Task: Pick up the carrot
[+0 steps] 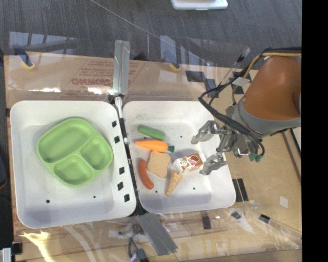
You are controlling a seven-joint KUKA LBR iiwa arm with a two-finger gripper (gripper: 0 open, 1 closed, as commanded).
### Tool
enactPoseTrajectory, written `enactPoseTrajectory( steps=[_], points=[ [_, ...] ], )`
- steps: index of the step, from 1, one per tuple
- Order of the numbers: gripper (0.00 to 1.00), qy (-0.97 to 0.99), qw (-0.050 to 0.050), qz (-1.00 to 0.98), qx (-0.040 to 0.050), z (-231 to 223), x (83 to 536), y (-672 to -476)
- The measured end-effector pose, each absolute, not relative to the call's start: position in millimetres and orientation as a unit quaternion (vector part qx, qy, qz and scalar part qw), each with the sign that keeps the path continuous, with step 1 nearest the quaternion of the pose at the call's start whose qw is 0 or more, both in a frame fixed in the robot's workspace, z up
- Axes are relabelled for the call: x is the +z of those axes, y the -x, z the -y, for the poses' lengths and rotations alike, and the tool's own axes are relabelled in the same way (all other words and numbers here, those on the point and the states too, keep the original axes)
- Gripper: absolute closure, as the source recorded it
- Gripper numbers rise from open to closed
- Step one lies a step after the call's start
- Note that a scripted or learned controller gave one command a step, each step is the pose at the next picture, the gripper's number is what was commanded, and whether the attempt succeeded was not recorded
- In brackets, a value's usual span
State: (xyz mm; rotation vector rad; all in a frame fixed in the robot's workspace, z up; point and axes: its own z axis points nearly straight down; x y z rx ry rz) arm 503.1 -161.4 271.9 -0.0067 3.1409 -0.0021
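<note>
Across the lower two thirds of the frame lies my table [66,77], a tan surface under a glossy, reflective film with reversed red print at upper left. Dark grey ribbed flooring [61,20] fills the top of the frame, where a white object [199,4] is cut off by the upper edge. Two white bins sit side by side, touching along a clipped seam at centre. Left bin [25,204] holds a green divided plate [74,151]. Right bin [220,192] holds the carrot [151,145], lying flat near its middle-left, green tip toward the right. Just above it lies a green vegetable [151,133]; below it, a slice of bread [158,164], a red sausage [145,174], an ice-cream cone [173,182] and a small printed packet [189,162].

My pincer [208,150] hovers at the right side of the right bin, fingers spread apart and grasping nothing, well apart from the carrot. The lower finger [212,165] sits just beside the packet; whether they touch I cannot tell. My orange band [271,84] is cut off at the right of the frame, and black cables [220,89] partly hide the wrist.
</note>
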Motion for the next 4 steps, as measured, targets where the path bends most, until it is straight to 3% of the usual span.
enactPoseTrajectory(
  steps=[1,2,3,4],
  points=[
    [0.0,-0.007,-0.005,-1.0,0.0017,132,133,-550.0],
    [0.0,-0.212,0.001,-0.977,0.0004,97,92,-581.4],
    [1.0,-0.208,0.002,-0.978,-0.0003,96,103,-582.7],
    [1.0,-0.271,0.003,-0.962,0.0011,37,195,-595.0]
  ],
)
